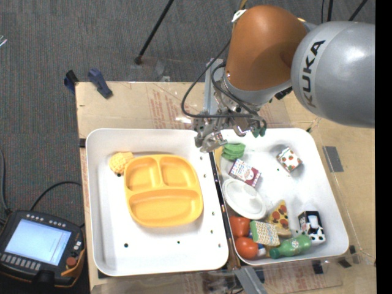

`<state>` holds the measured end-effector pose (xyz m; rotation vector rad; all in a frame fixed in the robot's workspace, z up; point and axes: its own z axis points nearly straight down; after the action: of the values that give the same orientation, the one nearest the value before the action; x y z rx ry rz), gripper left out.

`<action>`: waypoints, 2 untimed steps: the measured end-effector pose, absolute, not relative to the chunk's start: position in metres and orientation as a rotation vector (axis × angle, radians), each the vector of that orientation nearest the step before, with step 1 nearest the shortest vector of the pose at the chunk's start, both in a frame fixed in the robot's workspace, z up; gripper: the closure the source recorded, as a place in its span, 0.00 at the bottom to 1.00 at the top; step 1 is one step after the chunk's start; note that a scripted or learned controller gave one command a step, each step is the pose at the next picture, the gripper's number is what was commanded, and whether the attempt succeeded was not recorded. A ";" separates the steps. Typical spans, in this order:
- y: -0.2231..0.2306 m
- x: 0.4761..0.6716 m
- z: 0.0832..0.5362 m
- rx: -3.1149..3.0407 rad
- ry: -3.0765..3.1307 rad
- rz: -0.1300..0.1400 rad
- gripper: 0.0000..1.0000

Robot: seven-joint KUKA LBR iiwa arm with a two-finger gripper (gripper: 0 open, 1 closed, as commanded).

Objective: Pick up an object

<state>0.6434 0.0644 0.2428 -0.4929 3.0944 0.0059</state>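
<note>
You can see the grey-and-orange arm's gripper point(211, 136) low over the back edge where the two shallow white bins point(104, 164) meet, just beside a small green plastic toy point(233, 150) in the right bin. Whether its fingers are open or closed, you cannot tell. A yellow divided plastic tray point(163, 189) lies in the left bin.

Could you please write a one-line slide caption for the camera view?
KUKA arm's claw hovers at the bins' shared edge, beside a green toy; yellow divided tray lies in the left bin.
</note>
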 end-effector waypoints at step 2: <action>0.022 0.645 0.225 -0.944 2.991 0.004 1.00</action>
<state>0.6450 0.0215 0.2245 -0.9436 2.9909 0.0036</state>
